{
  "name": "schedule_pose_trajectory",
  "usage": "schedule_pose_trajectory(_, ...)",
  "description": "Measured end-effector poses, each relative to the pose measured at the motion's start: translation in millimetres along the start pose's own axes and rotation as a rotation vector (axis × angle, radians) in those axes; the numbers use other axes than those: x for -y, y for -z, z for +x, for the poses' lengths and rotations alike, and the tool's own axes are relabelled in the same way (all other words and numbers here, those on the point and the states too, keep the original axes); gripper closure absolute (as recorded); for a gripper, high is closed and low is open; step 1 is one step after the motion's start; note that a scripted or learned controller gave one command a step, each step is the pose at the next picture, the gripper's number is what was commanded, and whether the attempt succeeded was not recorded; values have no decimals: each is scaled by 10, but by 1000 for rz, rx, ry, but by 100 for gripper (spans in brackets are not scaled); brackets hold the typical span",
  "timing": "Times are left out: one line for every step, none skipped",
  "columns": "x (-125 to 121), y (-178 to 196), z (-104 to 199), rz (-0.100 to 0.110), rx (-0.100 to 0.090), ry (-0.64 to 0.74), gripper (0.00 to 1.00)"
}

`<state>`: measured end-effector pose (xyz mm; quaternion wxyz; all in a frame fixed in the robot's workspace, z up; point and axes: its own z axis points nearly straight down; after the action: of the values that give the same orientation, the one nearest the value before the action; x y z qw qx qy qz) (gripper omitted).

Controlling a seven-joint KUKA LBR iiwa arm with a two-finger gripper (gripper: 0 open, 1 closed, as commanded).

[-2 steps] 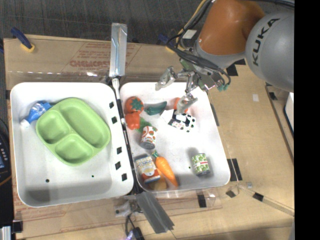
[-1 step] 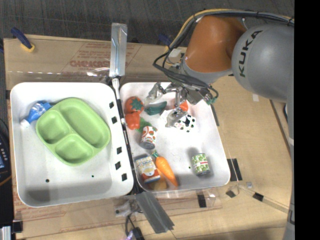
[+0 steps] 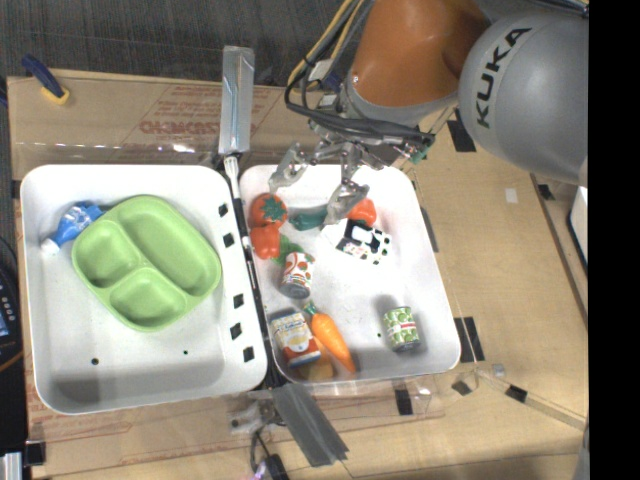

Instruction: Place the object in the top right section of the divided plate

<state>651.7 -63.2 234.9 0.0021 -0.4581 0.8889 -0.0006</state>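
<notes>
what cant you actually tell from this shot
- Camera view: whether the tool grips anything; its fingers overlap the toys at the right bin's back.
- Blue object: partly behind the green divided plate, identity unclear.
- Small can and jar: labels too small to read.
- Brown item below the carrot: mostly covered.

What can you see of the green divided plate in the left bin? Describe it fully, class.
The green divided plate is pale lime, smooth and plastic-looking, with rounded corners and raised ridges splitting it into three sections. All three sections hold nothing. It lies flat, turned at an angle, on the floor of the left bin, toward its upper half. A blue object sits against its upper-left edge.
</notes>
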Motion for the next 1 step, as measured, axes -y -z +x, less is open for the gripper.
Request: schedule_pose_trajectory(530, -19, 641, 1, 0, 96, 0)
